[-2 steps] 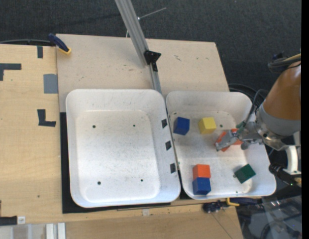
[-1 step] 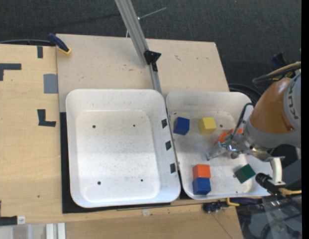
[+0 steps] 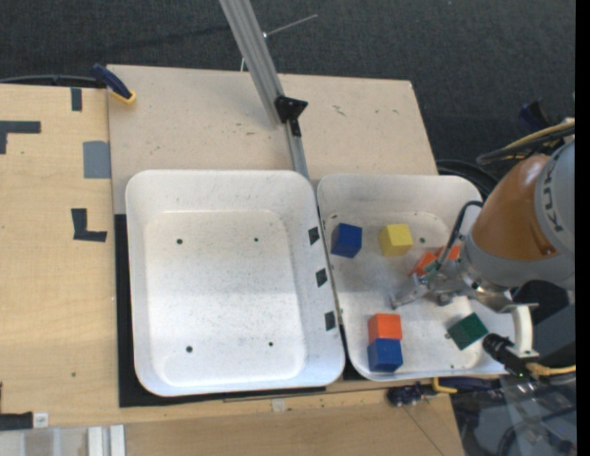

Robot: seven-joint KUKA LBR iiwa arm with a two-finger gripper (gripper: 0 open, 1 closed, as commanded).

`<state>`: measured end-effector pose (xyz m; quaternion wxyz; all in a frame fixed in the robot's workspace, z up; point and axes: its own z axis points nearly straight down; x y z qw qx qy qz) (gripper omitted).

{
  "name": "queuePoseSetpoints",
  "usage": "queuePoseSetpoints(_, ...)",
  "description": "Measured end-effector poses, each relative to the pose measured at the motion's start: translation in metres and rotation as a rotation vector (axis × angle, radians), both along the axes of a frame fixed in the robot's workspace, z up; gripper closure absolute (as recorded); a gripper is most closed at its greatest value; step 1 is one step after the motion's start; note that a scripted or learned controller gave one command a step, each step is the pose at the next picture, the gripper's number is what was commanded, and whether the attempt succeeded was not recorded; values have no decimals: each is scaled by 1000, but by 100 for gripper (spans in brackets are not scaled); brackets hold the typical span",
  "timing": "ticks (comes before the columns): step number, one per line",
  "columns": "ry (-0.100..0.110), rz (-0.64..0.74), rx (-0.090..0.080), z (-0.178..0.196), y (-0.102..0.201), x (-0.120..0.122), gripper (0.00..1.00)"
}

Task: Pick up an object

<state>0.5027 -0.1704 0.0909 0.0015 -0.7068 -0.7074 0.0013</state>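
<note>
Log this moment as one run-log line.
arm: over right bin | end effector: low between yellow block and orange block | grasp: none visible | green block: near arm

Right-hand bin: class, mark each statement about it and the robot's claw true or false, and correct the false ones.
1. The yellow cube lies in the right-hand bin. True.
2. The left-hand bin holds the green block. False: the green block lies in the right-hand bin, near its right edge.
3. The orange cube touches the blue cube below it. True.
4. The claw hangs over the left-hand bin. False: it is over the right-hand bin, right of the cubes.
5. The other blue cube sits left of the yellow cube. True.
6. The yellow cube is stacked on the green block. False: they lie well apart.
</note>
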Motion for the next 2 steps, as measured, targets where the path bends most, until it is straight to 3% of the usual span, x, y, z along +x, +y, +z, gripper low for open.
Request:
queuePoseSetpoints(1, 0, 0, 2, 10, 1, 0, 100)
queuePoseSetpoints(2, -6, 0, -1, 52, 0, -1, 100)
